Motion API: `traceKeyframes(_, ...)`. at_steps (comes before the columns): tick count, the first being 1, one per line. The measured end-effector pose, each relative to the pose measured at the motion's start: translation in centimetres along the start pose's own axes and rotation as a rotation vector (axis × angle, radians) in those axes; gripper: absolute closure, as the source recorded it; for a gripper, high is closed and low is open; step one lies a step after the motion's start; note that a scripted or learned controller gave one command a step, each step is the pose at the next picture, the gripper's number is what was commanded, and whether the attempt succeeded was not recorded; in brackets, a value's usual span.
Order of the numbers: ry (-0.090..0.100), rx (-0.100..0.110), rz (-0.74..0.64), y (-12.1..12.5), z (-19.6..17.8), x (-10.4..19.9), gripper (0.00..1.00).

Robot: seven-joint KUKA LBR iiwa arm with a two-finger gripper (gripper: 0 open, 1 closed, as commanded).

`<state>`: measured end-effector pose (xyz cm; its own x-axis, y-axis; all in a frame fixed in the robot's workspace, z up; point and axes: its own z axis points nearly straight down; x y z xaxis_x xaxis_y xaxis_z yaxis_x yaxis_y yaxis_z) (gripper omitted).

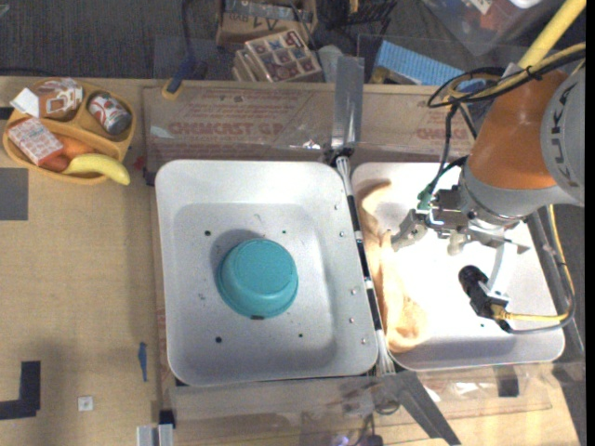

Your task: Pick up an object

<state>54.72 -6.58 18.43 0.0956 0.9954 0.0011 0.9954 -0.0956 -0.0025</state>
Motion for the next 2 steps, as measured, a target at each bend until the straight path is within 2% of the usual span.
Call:
traceKeyframes(1, -0.002, -0.005, 0.026, 3.0, -5.1, -5.2, 0.0)
traceKeyframes(2, -0.002, -0.005, 0.054, 7.8, -0.1, 0.5, 0.0)
